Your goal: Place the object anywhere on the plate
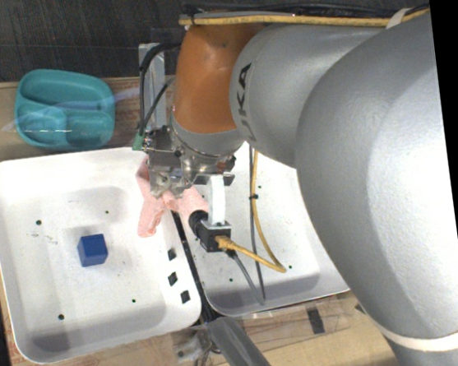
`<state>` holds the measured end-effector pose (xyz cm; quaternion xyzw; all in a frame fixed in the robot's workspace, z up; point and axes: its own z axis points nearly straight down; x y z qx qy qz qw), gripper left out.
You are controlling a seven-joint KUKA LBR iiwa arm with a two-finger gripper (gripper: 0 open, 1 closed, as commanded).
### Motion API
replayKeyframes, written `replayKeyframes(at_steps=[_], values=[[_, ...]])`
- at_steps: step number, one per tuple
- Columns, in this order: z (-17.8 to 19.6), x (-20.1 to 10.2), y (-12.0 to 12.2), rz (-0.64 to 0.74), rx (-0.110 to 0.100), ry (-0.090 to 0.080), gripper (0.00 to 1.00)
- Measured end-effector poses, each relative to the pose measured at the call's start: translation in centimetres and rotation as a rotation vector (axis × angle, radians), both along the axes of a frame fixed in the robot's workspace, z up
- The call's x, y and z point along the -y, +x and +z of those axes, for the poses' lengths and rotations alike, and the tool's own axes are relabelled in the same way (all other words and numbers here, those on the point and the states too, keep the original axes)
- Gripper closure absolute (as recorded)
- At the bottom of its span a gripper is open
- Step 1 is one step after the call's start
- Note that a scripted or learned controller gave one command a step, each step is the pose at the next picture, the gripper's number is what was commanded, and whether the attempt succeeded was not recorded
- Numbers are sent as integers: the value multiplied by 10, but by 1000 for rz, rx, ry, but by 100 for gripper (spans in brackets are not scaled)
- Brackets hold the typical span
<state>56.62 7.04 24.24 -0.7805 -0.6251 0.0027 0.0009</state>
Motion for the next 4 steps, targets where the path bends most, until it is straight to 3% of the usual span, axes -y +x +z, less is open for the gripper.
replayKeyframes(at_steps=[1,2,3,4], values=[[-94,-40,0,-64,-6,-1,100],[-54,-13,60,128,-3,2,100],[-21,-77,25,68,-3,0,100],[-118,-117,2,-149,20,4,100]])
